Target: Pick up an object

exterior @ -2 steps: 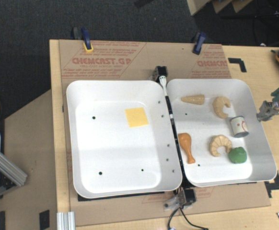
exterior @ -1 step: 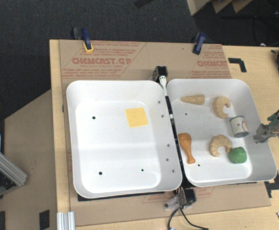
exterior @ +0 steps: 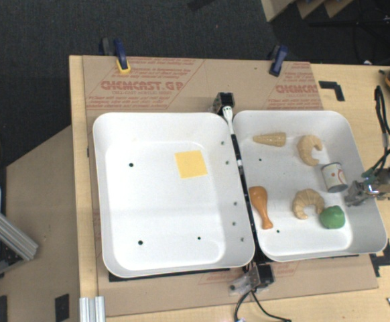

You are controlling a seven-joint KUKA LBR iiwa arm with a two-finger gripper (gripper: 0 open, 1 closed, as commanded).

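The right bin (exterior: 356,243) holds several small things: a tan cone-shaped piece (exterior: 269,139), a pale croissant (exterior: 309,148), a small grey can (exterior: 333,176), a second croissant (exterior: 307,202), an orange drumstick (exterior: 261,206) and a green ball (exterior: 332,217). A flat yellow square (exterior: 191,164) lies in the left bin (exterior: 114,200). My gripper (exterior: 364,189) sits low at the right bin's right rim, just right of the can and above the green ball. Nothing shows between its tips.
Both bins rest on a cardboard sheet (exterior: 148,79) clamped at the back by two blue clamps (exterior: 120,54). A black hinge strip (exterior: 238,173) runs between the bins. Cables (exterior: 382,123) hang at the right edge.
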